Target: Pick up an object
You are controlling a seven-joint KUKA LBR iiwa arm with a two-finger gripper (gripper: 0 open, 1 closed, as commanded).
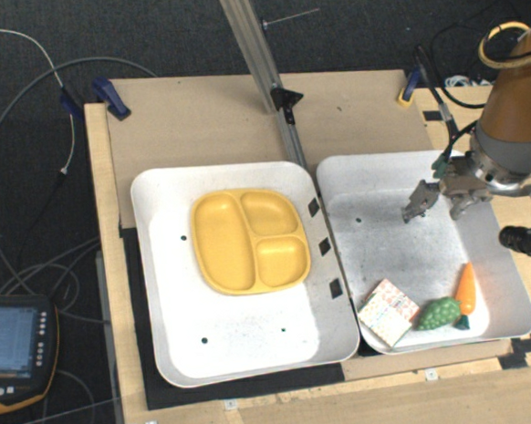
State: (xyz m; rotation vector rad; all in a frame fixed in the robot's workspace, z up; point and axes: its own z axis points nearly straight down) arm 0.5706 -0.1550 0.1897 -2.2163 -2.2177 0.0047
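Nearest the front rim of the right bin (494,330) lie a patterned card box (388,311), a green toy (438,314) and an orange carrot (465,288), bunched together. Bare floor fills the bin's middle. Above them, well apart, hovers the hand (440,200), fingers spread, gripping nothing.

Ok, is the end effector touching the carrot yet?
Apart. The camera view shows the end effector over the upper part of the right bin, with bare bin floor between it and the carrot near the bottom edge.
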